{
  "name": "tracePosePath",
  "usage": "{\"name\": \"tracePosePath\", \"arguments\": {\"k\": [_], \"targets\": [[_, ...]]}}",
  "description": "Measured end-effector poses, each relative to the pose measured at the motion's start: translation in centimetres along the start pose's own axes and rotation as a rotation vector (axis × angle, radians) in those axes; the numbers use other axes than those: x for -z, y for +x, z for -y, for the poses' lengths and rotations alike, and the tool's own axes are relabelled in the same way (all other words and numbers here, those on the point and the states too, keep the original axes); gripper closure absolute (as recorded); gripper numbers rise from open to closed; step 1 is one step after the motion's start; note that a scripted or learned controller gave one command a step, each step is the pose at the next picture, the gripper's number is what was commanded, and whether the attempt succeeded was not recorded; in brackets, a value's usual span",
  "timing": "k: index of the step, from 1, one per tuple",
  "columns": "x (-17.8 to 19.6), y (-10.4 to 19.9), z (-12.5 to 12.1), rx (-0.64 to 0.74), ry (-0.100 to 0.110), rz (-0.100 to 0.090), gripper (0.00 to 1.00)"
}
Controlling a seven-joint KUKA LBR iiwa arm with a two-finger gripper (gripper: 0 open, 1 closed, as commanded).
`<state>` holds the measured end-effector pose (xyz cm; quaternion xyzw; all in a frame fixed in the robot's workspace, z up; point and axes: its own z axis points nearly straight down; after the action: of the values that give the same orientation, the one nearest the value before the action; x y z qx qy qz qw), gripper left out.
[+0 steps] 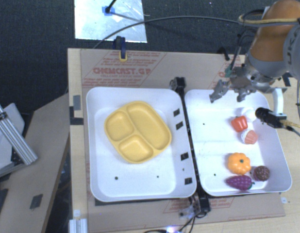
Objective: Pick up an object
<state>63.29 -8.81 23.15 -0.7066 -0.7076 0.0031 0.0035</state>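
Note:
My gripper hangs open over the far edge of the right bin, with nothing between its two grey fingers. Its fingertips stand at about the bin's back rim, left of the toys. In that bin lie a red-orange pepper, a pink and white cupcake-like toy, an orange pumpkin, a dark brown round toy and a purple grape bunch. All of them sit toward the bin's right side and near corner, apart from the gripper.
The left bin holds a yellow three-part plate. Black clips line the seam between the two bins. A blue clamp stands at the bench's far edge. The right bin's left half is bare white floor.

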Motion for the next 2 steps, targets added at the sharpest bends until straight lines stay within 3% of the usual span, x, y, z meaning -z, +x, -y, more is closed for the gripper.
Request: {"name": "tracePosePath", "arguments": {"k": [1,2], "targets": [[0.6,0.0,-0.2,0.002,-0.01,0.001,0.0],[-5.6,-0.2,0.0,0.0,-0.006,0.001,0.0]]}}
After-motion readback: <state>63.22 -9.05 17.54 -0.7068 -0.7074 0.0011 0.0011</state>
